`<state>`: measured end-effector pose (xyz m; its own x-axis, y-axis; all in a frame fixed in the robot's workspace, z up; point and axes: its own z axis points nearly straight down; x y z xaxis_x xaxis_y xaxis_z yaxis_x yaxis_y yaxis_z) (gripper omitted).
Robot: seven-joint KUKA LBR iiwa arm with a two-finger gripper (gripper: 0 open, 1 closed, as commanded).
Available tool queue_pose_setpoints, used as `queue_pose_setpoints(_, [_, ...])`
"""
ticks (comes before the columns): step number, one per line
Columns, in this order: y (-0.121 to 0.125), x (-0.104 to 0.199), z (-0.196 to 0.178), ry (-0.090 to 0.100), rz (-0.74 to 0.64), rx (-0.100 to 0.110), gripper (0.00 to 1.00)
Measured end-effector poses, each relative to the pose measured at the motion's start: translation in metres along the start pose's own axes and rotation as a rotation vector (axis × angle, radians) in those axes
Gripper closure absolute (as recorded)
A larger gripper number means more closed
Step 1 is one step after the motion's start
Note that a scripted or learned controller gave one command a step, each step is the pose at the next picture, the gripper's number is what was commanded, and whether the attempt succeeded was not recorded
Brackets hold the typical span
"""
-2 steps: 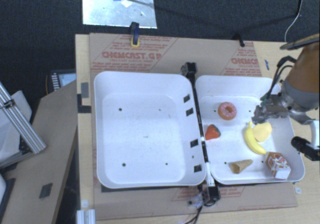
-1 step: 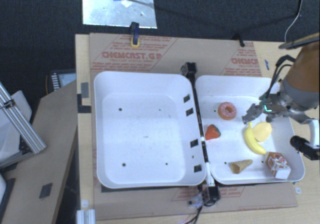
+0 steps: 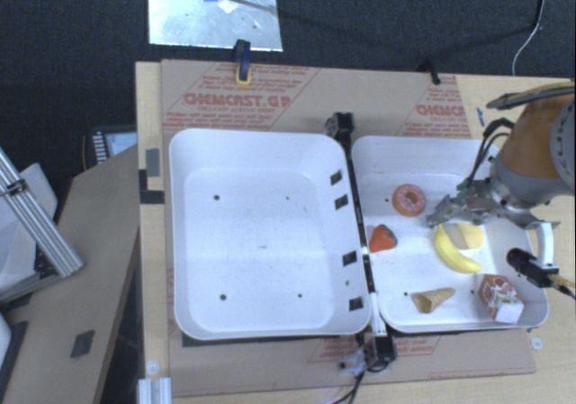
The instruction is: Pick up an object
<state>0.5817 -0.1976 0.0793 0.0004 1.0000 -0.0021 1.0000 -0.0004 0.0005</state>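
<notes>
The right bin (image 3: 423,155) holds several toy foods. A pink donut (image 3: 409,200) lies toward the back. A red strawberry (image 3: 383,238) sits by the left wall. A yellow banana (image 3: 454,254) lies in the middle, touching a pale yellow block (image 3: 469,236). A tan cone (image 3: 434,300) lies near the front. A red-and-white box (image 3: 498,296) is at the front right. My gripper (image 3: 463,210) reaches in from the right and sits low, just above the pale block and the banana's upper end.
The left bin (image 3: 261,150) stands beside the right one, with a black divider strip (image 3: 351,213) between them. The arm's grey wrist and orange band (image 3: 535,146) overhang the right bin's right side. A black part (image 3: 531,267) juts out by the box.
</notes>
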Motion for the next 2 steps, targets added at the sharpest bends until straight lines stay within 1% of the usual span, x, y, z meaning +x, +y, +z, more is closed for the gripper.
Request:
queue_pose_setpoints(1, [0.001,0.001,-0.016,0.000,-0.001,-0.005,1.00])
queue_pose_setpoints(2, [0.025,0.020,-0.070,0.001,-0.006,-0.007,1.00])
